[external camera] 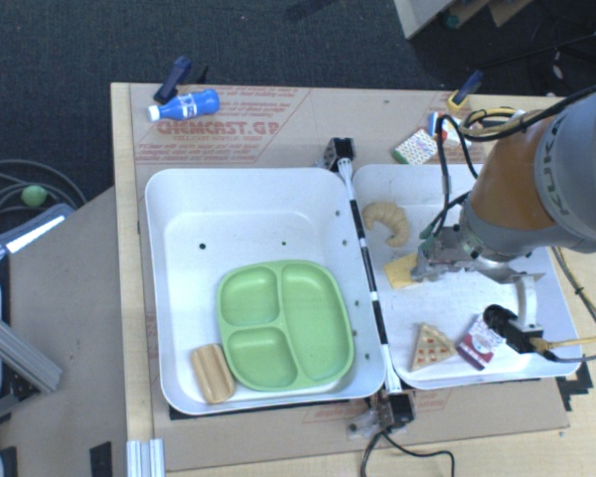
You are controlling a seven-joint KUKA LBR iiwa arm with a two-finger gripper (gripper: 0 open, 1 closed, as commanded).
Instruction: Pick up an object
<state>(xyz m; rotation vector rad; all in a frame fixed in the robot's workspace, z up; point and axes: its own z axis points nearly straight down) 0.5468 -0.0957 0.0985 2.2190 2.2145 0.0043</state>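
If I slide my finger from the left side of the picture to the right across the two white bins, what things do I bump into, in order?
Toast slice → green plate → croissant → pizza slice → small red packet.
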